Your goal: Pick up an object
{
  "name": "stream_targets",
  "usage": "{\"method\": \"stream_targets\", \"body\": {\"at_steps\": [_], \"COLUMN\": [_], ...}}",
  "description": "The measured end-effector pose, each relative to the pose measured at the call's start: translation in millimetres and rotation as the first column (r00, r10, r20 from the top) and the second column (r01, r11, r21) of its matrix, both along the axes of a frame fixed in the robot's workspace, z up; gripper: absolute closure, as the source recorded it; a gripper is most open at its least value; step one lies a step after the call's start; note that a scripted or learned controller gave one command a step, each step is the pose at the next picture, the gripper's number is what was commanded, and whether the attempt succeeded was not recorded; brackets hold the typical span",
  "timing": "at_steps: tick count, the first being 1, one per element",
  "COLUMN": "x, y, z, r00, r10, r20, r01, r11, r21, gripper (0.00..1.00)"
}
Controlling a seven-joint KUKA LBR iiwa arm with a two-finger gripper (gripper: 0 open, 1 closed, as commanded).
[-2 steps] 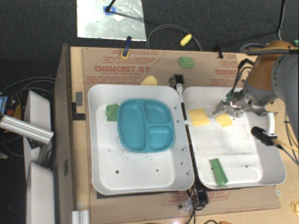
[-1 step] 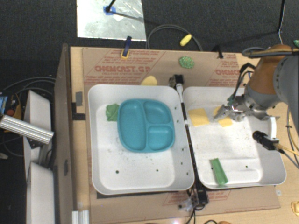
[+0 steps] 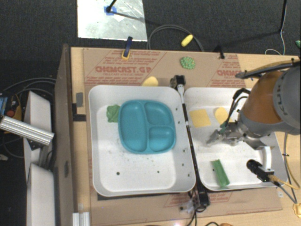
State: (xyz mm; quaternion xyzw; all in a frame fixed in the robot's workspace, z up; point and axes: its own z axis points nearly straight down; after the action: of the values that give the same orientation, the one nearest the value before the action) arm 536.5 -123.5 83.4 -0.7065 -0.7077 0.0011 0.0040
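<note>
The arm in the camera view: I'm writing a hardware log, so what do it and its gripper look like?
The arm is bulky and rounded, grey at its upper housing with a broad orange band above the wrist. Dark cables loop along its left side. The gripper is a slim grey metal assembly, much narrower than the arm.
</note>
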Motion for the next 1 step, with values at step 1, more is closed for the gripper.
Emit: {"method": "stream_targets", "body": {"at_steps": [1], "x": [96.7], "y": [-31.4], "z": [2.8], "r00": [1.0], "r10": [0.005], "r20": [0.019], "r01": [-0.005], "r11": [1.0], "r21": [-0.008], "gripper": [0.0]}}
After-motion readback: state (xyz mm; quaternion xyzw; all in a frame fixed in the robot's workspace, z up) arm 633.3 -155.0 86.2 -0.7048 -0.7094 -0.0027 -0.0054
